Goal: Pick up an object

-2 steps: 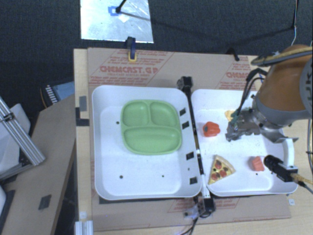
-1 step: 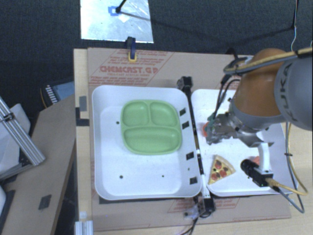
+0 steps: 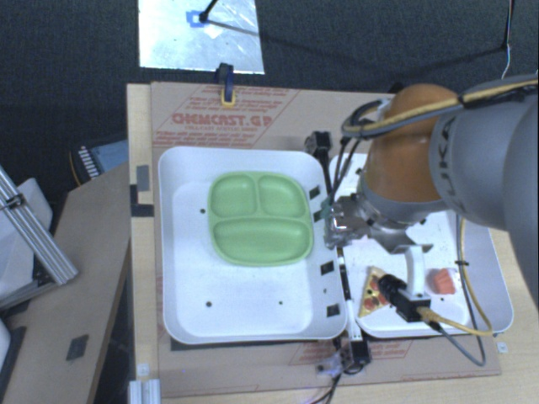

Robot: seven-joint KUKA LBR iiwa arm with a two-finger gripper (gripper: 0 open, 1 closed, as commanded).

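1 green plate [image 3: 259, 219], 1 pizza slice [image 3: 370, 293], 1 orange obj [image 3: 442, 281]; gripper [image 3: 349, 224] open/shut: can't tell.

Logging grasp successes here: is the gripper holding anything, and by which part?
It cannot be told from this angle whether anything is held. The pizza slice and the orange piece both lie on the floor of the right bin.

Pale green plate [image 3: 259, 219], white bin [image 3: 236, 301], orange object [image 3: 441, 281].
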